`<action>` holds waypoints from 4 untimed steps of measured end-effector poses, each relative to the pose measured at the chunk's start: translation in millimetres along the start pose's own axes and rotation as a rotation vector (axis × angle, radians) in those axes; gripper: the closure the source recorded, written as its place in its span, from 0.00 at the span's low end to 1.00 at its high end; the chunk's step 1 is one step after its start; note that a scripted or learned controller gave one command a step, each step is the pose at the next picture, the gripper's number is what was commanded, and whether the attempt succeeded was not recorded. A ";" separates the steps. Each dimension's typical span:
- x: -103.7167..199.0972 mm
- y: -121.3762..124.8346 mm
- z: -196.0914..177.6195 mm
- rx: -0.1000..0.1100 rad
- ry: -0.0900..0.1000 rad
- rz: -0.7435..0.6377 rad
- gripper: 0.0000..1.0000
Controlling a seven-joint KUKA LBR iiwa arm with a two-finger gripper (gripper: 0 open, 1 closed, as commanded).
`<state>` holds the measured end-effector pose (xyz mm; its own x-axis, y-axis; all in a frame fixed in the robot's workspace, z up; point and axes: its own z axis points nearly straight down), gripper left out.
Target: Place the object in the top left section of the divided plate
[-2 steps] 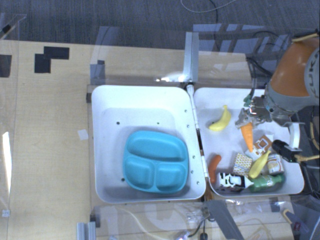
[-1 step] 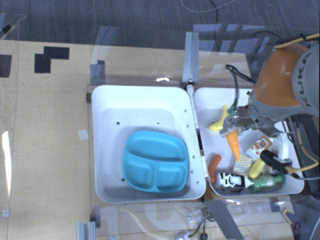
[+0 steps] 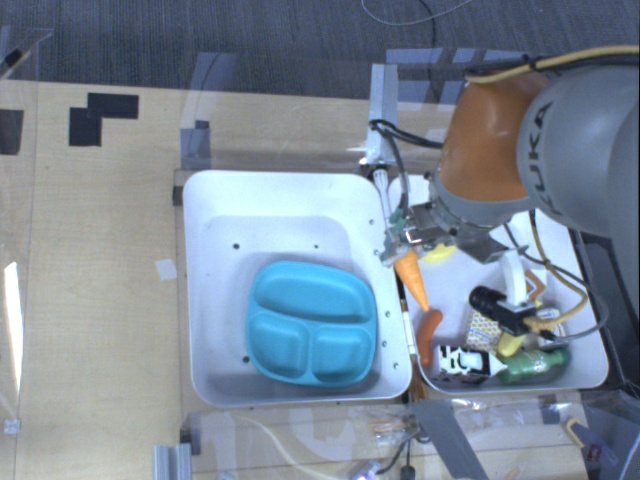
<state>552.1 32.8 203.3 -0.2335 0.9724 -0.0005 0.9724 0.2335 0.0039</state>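
Claw (image 3: 404,234) hangs over the seam between the two white bins; how wide it stands, and whether it grips anything, I cannot tell; carrot (image 3: 411,280), a smooth orange taper, has its thick end tucked just under the claw and its tip towards the near edge; divided plate (image 3: 312,323), glossy blue with rounded corners, lies in the left bin (image 3: 215,268), apart from the carrot; right bin (image 3: 592,368) holds mixed clutter.
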 end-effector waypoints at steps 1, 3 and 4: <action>-30.8 1.5 -6.6 0.000 -0.001 -0.135 1.00; -96.9 -2.3 7.2 -0.004 -0.002 0.169 1.00; -48.7 -27.6 -33.8 -0.002 -0.001 -0.058 1.00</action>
<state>536.5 -21.0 237.0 -0.2896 0.9571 -0.0018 0.9571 0.2896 0.0056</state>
